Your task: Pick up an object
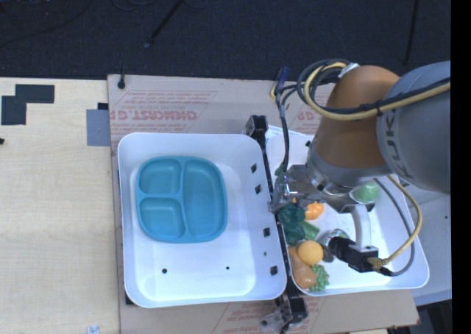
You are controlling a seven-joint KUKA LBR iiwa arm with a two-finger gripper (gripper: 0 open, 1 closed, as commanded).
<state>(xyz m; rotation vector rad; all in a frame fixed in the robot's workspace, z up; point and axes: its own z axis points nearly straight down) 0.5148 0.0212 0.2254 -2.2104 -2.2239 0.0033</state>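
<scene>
Camera view: gripper (288, 199) down among toys (310, 252) in right bin (416, 275); grip state can't tell. Nothing visibly lifted, pick not done.

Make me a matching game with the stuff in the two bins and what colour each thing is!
Things:
1. divided plate
2. left bin
3. round ball
4. lumpy toy

Colours:
a. dark green
b. yellow-orange
c. blue
d. white

Pairs: 1-c, 2-d, 3-b, 4-a
</scene>
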